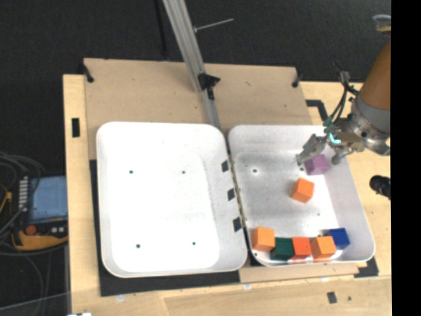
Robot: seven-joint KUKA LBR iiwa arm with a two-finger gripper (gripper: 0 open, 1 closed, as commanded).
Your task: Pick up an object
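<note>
Gripper (320, 151) over the right bin (263, 151), fingers spread apart and holding nothing; the purple block (318, 165) lies just below them. Blocks counted: one purple, four orange (302, 191), one green (283, 247), one blue (338, 237). Left bin (161, 196) alongside.

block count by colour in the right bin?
Orange blocks: 4
Green block: 1
Blue block: 1
Purple block: 1, beside the gripper
Total: 7, all in the right bin
</note>
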